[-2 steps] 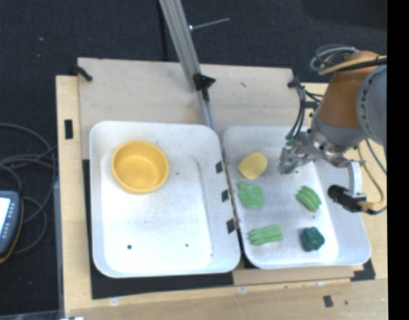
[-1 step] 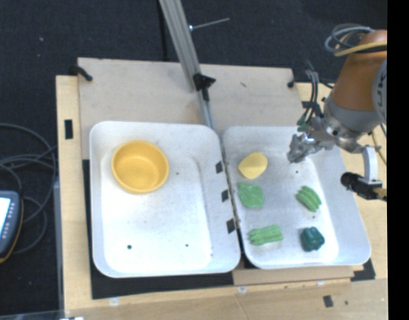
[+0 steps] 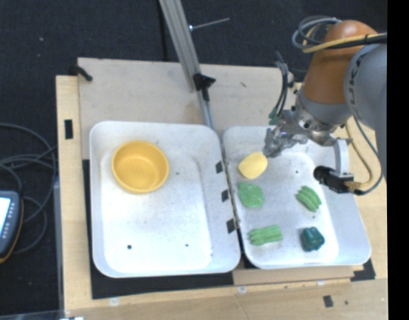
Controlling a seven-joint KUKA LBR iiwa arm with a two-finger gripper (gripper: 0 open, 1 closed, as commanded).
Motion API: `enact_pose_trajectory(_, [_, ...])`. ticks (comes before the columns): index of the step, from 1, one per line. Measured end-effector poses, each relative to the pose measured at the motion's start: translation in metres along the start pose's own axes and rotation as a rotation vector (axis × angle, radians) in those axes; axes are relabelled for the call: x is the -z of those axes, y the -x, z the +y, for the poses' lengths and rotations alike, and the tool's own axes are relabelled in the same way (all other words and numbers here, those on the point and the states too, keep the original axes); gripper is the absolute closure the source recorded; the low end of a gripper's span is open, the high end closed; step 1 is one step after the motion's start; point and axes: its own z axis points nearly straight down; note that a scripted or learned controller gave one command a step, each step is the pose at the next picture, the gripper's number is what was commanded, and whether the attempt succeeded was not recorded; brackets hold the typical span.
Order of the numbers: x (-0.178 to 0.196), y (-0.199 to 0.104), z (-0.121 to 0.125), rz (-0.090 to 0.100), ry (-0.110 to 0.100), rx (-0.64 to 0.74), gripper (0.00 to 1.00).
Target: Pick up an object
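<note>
one yellow bowl [image 3: 140,166], one yellow lump [image 3: 252,165], three green pieces, one teal piece [image 3: 312,239].

Bench [image 3: 68,199], two white bins [image 3: 158,245] side by side

- Light even, fairly bright, from overhead; no hard directional source visible.
- White bins: left bin [image 3: 191,199] and right bin [image 3: 344,239] read bright, near washed-out, w/ fine speckle still visible.
- Shadows soft & short: faint one under yellow bowl [image 3: 140,166], small dark patches beneath gripper [image 3: 276,144].
- Floor [image 3: 31,19] around the surface [image 3: 124,85] very dark, little detail.
- Overall low-res, slightly soft; edges of small green items fuzzy.
- Mild glare on arm's orange band [image 3: 334,62].
</note>
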Motion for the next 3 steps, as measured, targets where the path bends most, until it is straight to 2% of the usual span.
enact_pose_trajectory(2, [0.003,-0.117,0.014,0.0,-0.002,-0.001,1.0])
enact_pose_trajectory(3, [0.005,-0.162,0.029,0.0,-0.001,-0.002,1.0])
